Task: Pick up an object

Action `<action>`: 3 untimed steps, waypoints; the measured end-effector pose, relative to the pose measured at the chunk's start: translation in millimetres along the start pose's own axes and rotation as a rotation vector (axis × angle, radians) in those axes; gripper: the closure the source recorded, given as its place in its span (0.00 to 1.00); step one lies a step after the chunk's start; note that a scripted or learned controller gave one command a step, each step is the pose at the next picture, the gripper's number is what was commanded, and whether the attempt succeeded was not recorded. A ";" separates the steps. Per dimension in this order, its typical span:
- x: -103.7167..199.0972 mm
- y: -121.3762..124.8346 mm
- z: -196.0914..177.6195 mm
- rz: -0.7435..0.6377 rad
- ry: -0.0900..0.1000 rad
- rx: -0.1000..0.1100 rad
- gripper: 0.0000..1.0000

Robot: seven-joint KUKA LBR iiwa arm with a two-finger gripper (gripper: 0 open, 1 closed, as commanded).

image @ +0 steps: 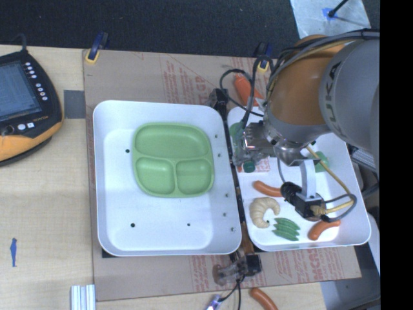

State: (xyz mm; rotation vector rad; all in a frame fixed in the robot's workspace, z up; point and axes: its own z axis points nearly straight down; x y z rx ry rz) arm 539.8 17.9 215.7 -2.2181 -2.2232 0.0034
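Note:
The right bin (361,237) holds several toy foods. An orange sausage (266,188) lies near its left wall, with a beige croissant (263,210) below it. Green pea pods (286,228) and a second sausage (322,229) sit along the front. A small red and green piece (248,166) rests by the left wall. My gripper (250,144) hangs low over the upper left of this bin, under the grey and orange wrist (303,102). The wrist hides most of the gripper and the bin's back part.
The left bin (116,225) carries a green divided plate (173,158). An orange carrot (242,88) lies behind the right bin, and another sausage (263,297) on the bench in front. A tablet controller (22,105) sits far left. Black cables (303,199) loop over the right bin.

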 end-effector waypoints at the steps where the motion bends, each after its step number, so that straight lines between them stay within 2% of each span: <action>1: -75.3 42.4 24.4 0.001 0.000 0.001 1.00; 2: -41.6 36.1 -8.1 -0.001 0.001 0.000 1.00; 3: 26.2 16.2 -0.6 -0.004 0.000 0.003 1.00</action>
